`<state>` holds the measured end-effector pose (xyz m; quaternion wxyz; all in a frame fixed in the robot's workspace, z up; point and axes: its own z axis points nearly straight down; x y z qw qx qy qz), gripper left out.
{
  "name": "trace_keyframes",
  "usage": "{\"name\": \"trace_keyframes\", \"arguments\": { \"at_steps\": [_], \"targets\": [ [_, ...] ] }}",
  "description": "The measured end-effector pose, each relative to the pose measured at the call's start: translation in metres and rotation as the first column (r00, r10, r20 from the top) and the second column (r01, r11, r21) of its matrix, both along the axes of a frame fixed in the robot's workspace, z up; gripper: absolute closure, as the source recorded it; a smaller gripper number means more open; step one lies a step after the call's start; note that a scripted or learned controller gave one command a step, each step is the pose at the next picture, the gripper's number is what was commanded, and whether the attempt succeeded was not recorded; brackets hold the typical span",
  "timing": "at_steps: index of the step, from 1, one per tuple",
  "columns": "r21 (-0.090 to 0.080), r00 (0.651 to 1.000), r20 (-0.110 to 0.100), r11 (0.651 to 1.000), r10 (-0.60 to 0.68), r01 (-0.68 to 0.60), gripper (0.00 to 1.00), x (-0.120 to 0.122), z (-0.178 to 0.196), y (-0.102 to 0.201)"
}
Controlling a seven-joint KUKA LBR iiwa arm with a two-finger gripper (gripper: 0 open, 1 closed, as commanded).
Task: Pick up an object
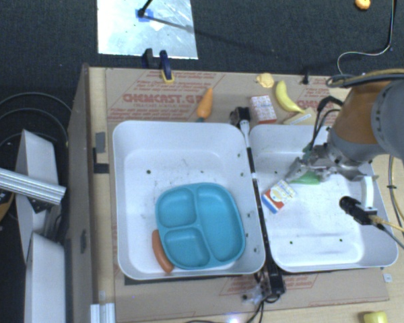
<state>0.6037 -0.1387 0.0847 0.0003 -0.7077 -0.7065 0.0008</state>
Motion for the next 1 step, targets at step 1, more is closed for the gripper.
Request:
{"name": "trace_keyframes", "arguments": {
  "at_steps": [1],
  "targets": [
    [-0.001,1.0,0.008,1.0,0.006,-0.006,0.0,0.0546,0.0011,-0.0023]
  ]
}}
